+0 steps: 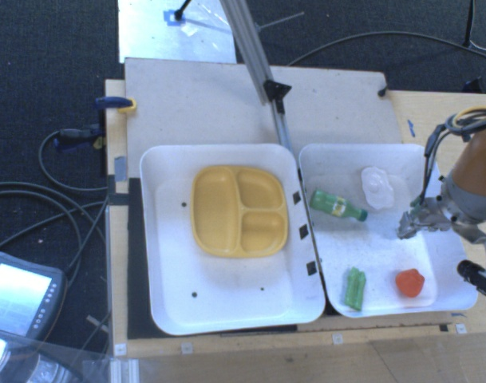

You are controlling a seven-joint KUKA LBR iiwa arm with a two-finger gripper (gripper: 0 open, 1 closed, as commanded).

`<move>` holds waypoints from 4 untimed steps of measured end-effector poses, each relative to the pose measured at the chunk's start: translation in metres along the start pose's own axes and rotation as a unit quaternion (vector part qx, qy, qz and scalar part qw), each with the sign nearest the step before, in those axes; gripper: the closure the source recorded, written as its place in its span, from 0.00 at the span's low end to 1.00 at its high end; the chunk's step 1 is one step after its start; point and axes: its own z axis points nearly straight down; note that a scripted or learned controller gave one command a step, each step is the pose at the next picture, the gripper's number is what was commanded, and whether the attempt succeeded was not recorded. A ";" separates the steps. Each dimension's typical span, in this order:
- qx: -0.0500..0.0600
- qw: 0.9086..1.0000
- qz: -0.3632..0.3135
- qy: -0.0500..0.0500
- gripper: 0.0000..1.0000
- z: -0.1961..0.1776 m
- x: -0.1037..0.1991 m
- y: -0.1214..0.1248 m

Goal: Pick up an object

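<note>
- Near counter edge, right bin [458,298]: red object [410,282], green block [354,287], both untouched.
- Mid-bin, by the right wall: end effector [408,226] hovers; grip state unclear, nothing visibly held.
- Farther: green bottle [337,206], clear object [377,187]. Picking apparently remains undone.

The right bin [350,162] has open floor in its middle. Around it lie a bottle [337,206], a clear item [377,187], a green piece [354,288] and a red piece [410,282].

arm [476,174] cut off at the right edge
</note>
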 end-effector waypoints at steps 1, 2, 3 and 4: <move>-0.001 1.000 -0.003 0.000 1.00 -0.049 0.007 -0.003; -0.002 1.000 -0.004 -0.001 1.00 -0.101 0.017 0.002; 0.000 1.000 -0.004 0.000 1.00 -0.116 0.017 0.003; 0.000 1.000 -0.006 0.001 1.00 -0.121 0.075 0.027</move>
